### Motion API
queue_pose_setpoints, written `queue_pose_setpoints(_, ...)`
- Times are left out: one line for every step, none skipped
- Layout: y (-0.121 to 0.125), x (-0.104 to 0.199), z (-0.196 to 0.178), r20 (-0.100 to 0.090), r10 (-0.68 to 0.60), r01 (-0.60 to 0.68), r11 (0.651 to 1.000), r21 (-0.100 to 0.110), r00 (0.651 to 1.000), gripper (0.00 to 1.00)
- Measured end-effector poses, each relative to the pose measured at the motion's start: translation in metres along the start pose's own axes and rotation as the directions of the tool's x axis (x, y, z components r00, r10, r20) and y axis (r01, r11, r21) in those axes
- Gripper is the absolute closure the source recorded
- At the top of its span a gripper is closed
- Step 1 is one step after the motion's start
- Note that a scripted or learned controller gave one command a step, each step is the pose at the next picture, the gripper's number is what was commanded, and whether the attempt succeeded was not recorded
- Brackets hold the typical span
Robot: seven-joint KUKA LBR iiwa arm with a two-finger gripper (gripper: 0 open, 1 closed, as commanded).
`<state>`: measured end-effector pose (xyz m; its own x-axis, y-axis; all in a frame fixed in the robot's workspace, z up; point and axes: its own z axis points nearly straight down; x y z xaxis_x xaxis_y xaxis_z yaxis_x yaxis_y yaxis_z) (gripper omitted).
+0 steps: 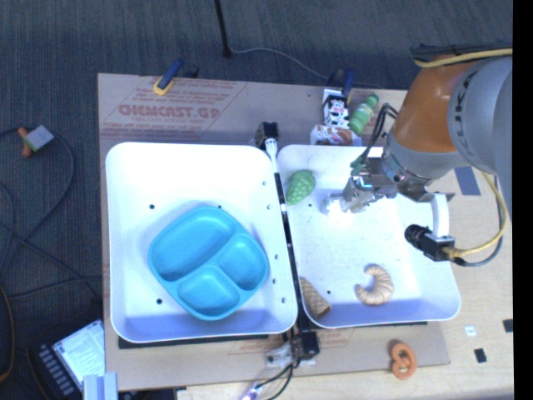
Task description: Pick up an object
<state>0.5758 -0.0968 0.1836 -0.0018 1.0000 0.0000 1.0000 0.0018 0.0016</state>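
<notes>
Resting on board (166, 119), dark carpet (83, 23) around.

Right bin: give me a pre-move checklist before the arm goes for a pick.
1. Gripper is above the right bin, upper part: ok.
2. Gripper holds nothing yet: cannot tell, its tip is blurred.
3. Nearest target, the green object, lies apart from the gripper toward the divider: ok.
4. Croissant lies free on the bin floor, nothing on it: ok.
5. Brown object is jammed in the bin's near-left corner: not ok for an easy grasp.
6. Blue tray sits in the left bin, out of the path: ok.
</notes>
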Motion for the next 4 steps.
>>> queue_pose_setpoints(-0.061,0.05,-0.022,0.0,0.001,-0.001,1.0,0.004,1.0,1.0)
queue_pose_setpoints(0.008,0.062,-0.018,0.0,0.001,-0.001,1.0,0.002,1.0,1.0)
queue_pose_setpoints(-0.025,0.091,-0.036,-0.001,0.0,0.0,1.0,0.003,1.0,1.0)
queue_pose_setpoints(-0.033,0.119,-0.048,0.0,0.0,0.0,1.0,0.002,1.0,1.0)
